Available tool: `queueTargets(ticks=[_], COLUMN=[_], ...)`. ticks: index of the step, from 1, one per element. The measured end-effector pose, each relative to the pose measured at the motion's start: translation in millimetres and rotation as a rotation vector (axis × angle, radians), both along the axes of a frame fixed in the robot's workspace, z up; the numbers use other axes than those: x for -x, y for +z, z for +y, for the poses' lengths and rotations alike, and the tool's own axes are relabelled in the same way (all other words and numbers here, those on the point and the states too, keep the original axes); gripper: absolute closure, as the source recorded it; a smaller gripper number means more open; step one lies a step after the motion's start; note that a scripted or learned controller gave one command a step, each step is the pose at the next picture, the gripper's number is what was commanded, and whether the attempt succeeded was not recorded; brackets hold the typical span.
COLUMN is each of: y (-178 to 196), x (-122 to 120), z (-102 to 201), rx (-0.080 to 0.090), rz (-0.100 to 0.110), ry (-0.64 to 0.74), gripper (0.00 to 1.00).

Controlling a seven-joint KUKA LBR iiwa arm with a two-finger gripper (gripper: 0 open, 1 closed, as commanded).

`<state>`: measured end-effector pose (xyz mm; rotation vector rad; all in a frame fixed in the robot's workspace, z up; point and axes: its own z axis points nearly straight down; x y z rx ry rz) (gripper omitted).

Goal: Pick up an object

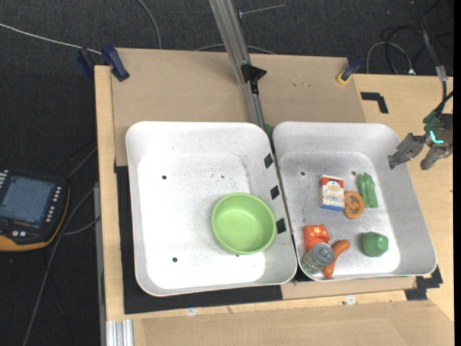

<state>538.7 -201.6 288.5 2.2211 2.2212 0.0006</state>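
bins 2 | green bowl [243, 223] 1, left bin | small items 7, right bin | gripper [420, 154] 3 o'clock, fingers spread, nothing between

Matt wooden bench [180, 85], smooth plastic green bowl [243, 223].

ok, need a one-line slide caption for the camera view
Gripper, fingers open, poised over the right bin's far edge above small toys; green bowl sits in the left bin.
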Motion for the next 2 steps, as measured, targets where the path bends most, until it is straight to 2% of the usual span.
queueTargets(ticks=[1, 2], y=[-0.1, -42.0], x=[0.0, 1.9], z=[0.0, 2.2], rx=[0.000, -0.001], rz=[0.000, 0.004], ry=[0.000, 0.000], gripper=[0.00, 0.00])
